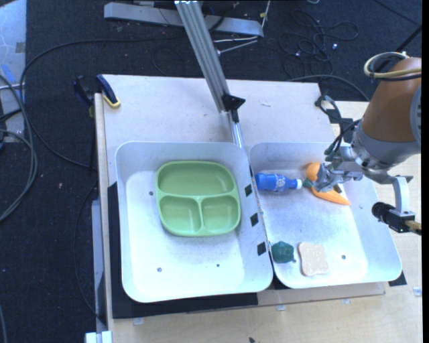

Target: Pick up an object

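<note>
gripper [326, 179]: down on orange carrot [330, 193], grip state unclear | right bin [375, 261]: blue bottle [276, 182], green toy [283, 252], bread slice [313, 258] | left bin [134, 268]: green divided plate [198, 197]

a pale wooden bench top [167, 107] stands on a dark carpeted floor [53, 194]. up and left of the claw, a slanted grey metal pole [208, 60] crosses the bench from a grey metal base [181, 20] on the floor. loose black cables [40, 67] trail over the carpet far to the claw's left and above it. a black-and-yellow clamp [107, 94] grips the bench's far left corner. the light is even and soft.
</note>
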`<state>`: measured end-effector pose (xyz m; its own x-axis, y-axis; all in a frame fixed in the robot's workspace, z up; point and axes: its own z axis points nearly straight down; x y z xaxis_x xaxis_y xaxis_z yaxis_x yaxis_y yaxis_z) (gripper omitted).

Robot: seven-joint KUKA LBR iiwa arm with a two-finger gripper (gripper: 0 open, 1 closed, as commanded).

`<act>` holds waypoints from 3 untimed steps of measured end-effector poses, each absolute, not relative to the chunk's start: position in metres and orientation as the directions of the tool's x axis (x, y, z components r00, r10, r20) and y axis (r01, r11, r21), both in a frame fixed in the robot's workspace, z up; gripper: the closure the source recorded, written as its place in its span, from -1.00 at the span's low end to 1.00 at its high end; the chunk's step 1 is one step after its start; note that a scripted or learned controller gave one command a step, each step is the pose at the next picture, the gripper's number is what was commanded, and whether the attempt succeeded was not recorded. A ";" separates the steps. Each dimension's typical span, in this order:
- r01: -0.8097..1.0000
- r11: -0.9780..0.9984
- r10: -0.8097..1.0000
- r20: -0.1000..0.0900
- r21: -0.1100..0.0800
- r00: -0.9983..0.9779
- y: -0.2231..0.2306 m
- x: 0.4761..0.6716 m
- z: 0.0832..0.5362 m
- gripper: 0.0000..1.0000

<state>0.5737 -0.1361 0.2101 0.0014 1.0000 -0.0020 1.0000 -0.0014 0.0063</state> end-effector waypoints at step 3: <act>1.000 0.008 1.000 0.002 0.000 -0.008 -0.028 0.583 0.213 1.00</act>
